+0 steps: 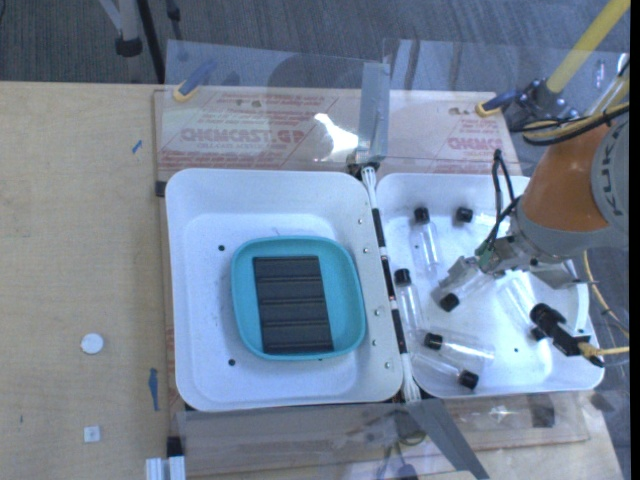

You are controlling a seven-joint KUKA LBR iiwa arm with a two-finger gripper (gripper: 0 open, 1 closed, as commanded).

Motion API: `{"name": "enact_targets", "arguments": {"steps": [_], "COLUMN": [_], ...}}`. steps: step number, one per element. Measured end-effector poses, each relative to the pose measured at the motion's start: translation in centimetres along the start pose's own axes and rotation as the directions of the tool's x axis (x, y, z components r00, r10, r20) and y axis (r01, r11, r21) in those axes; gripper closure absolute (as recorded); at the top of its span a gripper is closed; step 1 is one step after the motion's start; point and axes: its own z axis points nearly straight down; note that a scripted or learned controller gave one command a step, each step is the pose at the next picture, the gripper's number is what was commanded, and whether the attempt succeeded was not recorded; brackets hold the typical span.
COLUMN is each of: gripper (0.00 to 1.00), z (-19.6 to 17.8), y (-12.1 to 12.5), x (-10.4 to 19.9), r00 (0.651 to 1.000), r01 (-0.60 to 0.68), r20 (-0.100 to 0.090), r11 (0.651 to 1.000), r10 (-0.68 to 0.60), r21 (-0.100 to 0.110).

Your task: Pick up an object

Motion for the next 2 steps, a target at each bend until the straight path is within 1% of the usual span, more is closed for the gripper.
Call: {"name": "enact_targets", "arguments": {"steps": [1,2], "gripper": [0.00,0.00], "z": [0.0,-0.1], "y": [2.2,-4.1], "x": [3.1,4.5], "r00": [0.998,0.998], "r01": [0.056,0.064], "r20": [0.003,0.001], "r11": [0.998,0.998], "r10": [-0.056,-0.064], "r21": [-0.003,0.000]}}
